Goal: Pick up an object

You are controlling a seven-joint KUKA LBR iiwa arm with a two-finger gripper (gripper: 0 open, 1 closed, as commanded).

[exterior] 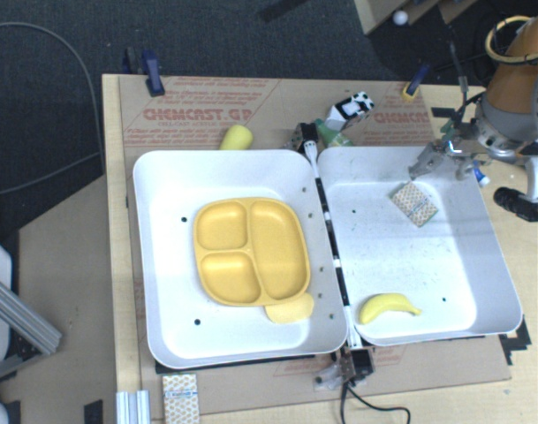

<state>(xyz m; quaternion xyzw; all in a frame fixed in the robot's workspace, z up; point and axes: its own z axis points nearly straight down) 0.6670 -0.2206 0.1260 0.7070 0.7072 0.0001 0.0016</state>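
Arm at the far right corner of the right bin

The gripper (443, 155) hangs over the right bin (481, 263); whether it is open or closed cannot be told. A small patterned block (414, 203) lies just below it, a banana (388, 306) near the front edge. The left bin (162, 237) holds a yellow divided plate (251, 250).

Two white bins (162, 325), one yellow divided plate (251, 250), one banana (388, 307), one patterned block (415, 203).
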